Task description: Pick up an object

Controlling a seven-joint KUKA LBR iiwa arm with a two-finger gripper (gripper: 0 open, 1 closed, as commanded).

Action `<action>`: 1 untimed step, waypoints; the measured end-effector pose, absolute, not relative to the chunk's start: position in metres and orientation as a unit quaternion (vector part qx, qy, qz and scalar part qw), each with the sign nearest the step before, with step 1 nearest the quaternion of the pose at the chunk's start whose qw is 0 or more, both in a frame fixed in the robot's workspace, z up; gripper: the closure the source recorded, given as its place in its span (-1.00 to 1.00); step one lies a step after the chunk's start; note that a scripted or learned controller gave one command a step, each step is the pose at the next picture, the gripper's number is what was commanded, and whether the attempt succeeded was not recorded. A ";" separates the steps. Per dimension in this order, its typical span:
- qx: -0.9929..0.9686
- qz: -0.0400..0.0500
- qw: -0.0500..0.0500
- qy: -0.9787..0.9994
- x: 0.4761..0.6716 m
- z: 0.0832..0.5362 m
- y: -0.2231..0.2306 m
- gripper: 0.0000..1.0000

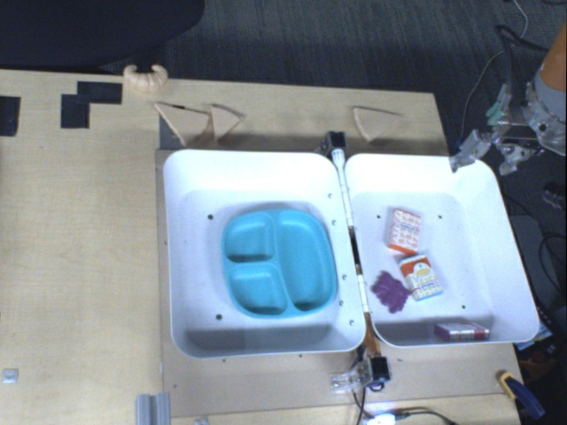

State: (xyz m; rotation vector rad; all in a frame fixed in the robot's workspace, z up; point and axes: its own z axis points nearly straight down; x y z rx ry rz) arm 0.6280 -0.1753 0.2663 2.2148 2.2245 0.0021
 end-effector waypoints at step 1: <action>0.706 -0.001 -0.002 0.708 0.623 0.121 -0.198 -1.00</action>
